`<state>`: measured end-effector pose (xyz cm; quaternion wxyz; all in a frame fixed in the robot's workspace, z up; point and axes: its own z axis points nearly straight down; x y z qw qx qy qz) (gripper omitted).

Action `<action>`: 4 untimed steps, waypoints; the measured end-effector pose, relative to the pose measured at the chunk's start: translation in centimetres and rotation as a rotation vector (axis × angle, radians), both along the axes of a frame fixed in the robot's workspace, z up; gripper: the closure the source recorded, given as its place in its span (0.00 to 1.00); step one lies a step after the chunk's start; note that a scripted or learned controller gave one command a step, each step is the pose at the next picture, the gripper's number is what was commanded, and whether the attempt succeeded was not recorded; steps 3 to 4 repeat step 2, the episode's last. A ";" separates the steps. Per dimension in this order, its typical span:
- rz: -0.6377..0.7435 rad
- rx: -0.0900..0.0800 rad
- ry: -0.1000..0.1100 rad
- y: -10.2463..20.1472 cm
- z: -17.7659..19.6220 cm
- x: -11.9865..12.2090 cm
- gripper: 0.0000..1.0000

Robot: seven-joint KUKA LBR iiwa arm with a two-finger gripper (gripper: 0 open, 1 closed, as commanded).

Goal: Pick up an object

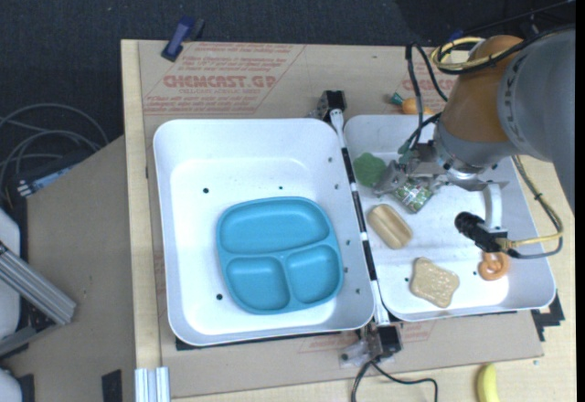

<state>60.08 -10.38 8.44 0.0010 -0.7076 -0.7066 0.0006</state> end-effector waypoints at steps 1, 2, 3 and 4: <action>0.000 0.000 -0.005 0.1 1.1 0.2 1.00; 0.004 0.001 -0.006 5.9 10.2 -4.6 1.00; 0.004 0.001 -0.006 5.9 10.2 -4.6 1.00; 0.004 0.001 -0.006 5.9 10.2 -4.6 1.00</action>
